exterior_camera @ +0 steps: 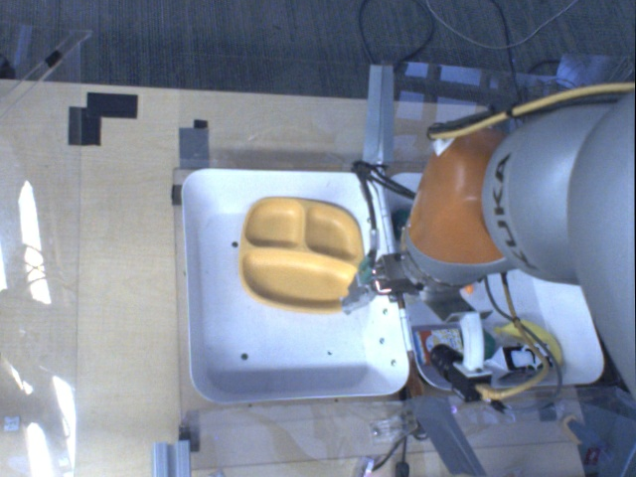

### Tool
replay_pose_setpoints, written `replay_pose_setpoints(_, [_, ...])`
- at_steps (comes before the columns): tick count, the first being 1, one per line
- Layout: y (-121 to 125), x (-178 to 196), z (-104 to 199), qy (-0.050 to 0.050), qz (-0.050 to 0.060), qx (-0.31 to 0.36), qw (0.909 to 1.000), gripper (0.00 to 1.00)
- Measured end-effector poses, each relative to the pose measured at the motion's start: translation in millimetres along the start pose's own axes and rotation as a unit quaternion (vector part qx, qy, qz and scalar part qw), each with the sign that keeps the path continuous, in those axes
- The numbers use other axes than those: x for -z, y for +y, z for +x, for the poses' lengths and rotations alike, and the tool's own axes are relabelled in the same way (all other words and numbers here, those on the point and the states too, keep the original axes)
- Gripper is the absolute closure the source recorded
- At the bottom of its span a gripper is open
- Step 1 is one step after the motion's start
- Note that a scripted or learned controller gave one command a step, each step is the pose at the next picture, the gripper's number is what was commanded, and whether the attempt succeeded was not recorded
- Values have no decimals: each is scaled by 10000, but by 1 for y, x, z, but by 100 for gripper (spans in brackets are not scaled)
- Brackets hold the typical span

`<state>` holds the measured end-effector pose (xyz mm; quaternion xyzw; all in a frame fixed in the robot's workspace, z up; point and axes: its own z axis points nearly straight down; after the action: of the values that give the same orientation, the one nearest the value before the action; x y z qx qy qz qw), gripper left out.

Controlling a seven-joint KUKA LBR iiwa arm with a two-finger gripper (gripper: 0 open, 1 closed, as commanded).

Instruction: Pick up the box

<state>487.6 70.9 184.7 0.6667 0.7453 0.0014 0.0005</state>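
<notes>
the gripper (360, 288) sits low against the right edge of the yellow divided tray (298, 251) in the left bin (214, 366), whether its jaws are clenched i cannot tell, nothing looks lifted yet

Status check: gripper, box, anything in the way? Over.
Gripper at yellow tray right edge, left bin. Possible box: red-and-white item in right bin, partly under arm. Arm covers most of that bin.

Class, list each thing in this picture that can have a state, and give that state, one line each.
yellow box: lying in the left bin, toward its far side.
left bin: holds the yellow box.
claw: low, at the box's right edge.
right bin: mostly covered by the arm.
</notes>
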Motion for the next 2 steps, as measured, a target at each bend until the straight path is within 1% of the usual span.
replay_pose_setpoints(1, [52,73,-13,-5,-12,-238,9997,0])
replay_pose_setpoints(2, [-3,9,-21,-4,1,1203,9927,0])
